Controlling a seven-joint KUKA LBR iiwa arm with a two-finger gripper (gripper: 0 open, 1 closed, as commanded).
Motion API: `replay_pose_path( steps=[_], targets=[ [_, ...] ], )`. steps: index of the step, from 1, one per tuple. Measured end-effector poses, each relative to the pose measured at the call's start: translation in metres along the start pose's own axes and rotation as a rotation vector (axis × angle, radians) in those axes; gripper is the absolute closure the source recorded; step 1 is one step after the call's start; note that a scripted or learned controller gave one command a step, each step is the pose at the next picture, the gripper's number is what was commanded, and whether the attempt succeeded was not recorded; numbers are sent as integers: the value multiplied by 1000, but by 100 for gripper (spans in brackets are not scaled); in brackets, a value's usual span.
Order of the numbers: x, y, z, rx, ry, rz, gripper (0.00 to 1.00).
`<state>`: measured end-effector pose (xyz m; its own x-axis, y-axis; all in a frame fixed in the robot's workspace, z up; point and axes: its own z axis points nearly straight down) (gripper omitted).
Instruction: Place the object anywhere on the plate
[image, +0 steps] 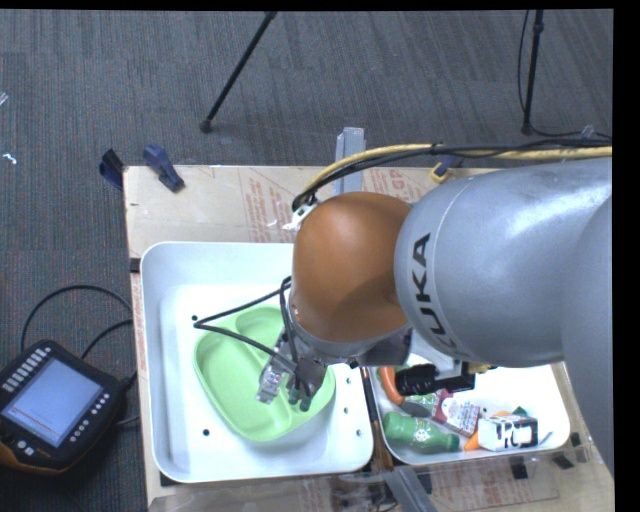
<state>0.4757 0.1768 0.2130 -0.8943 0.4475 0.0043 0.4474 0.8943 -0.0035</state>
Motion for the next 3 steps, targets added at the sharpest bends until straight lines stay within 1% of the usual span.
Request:
replay_pose_path(
  steps=[1,2,3],
  targets=[
    [-14,77,-19,1,0,-9,100],
    [-14,77,-19,1,0,-9,0],
    [-1,-3,-27,2,0,242,0]
  ],
)
